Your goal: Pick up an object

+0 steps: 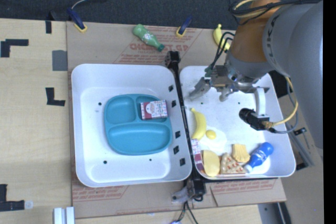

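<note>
From my seat the biggest thing in the frame is the arm (286, 44), filling the upper right and blocking a good part of the right bin (283, 162) beneath it. That is my first worry: I cannot see what lies under the wrist, so a descent could land on something I can't judge.

The left bin (86, 113), centre left, holds a blue divided tray (134, 131) with a small red-and-white carton (153, 109) resting on its upper right section. Neither is near the gripper.

The gripper (212, 87) hangs over the upper part of the right bin, just right of the divider (177, 107) between the bins. Its two fingers stand spread apart with nothing between them. The nearest candidate is the banana (199, 123), lying below the gripper against the bin's left wall. If I go for it, I judge the finger nearest the divider could catch on that wall, and the curved skin could slip out of a pinch.

Lower in the frame the remaining items crowd together: a fried-egg toy (211, 135) just beside the banana, a yellow piece (211, 163), a waffle-like piece (229, 164), a pale yellow piece (240, 152) and a blue bottle (260, 156), several touching. A grab there risks closing on two things at once, or nudging one aside.

Outside the bins, at top centre, a green bottle (148, 38) lies on the cardboard, well apart from everything.
</note>
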`<state>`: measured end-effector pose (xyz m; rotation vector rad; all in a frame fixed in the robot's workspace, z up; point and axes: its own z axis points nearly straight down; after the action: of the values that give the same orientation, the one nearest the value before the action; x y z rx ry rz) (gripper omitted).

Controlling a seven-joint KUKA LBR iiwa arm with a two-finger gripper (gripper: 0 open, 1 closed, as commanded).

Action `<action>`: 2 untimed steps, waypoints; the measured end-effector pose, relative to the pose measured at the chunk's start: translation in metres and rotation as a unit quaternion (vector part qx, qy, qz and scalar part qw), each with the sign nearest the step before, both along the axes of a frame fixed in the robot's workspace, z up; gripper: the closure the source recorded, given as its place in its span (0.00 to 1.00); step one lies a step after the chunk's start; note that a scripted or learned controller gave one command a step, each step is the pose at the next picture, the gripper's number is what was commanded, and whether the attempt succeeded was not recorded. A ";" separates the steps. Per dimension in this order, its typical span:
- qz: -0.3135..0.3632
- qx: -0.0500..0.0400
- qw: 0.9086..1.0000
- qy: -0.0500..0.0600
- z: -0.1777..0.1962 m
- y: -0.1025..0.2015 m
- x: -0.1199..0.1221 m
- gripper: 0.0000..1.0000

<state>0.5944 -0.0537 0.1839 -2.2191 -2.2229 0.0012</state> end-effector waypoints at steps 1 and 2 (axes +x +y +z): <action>0.000 -0.001 1.000 0.000 0.000 -0.003 -0.007 0.00; -0.001 0.000 1.000 0.002 -0.090 -0.047 -0.034 0.00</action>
<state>0.5603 -0.1010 0.0940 -2.2202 -2.2188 0.0046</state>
